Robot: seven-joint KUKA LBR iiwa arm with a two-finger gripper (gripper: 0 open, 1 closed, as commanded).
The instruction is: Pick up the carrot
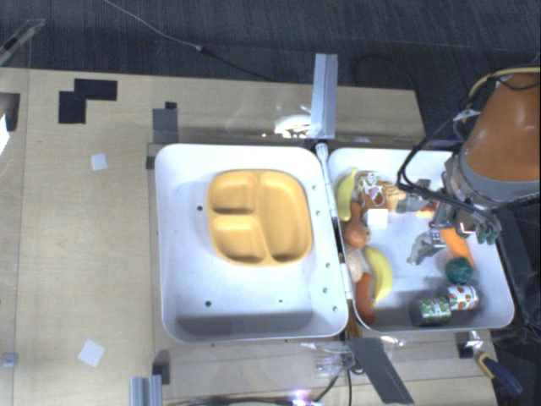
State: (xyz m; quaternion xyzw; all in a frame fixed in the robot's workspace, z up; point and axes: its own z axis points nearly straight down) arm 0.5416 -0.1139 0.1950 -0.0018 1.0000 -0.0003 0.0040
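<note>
Item: carrot. Orange, tapered, lying in the right bin, in that bin's right half and close to its right wall. It rests on the bin floor; nothing shows it lifted.

Status of task: pick not yet achieved, as far as can be judged. The approach stage appears done, since the pincer sits inside the right bin, just left of the carrot and touching or nearly touching it. Remaining: closing on the carrot and raising it clear of the bin.

Pincer state: cannot be told. The metal parts are small and cluttered by cables, and no carrot is seen between them.

Arm pose: the grey wrist with its orange band hangs over the right bin's upper right corner, reaching in from the right, tool end pointing down and leftward into the bin.

Other contents of the right bin, relative to the carrot: dark green round item just below it; two cans further below; bananas and assorted food items to its left, along the bin's left wall.

Left bin: holds a yellow divided tray, well apart from the carrot.
</note>
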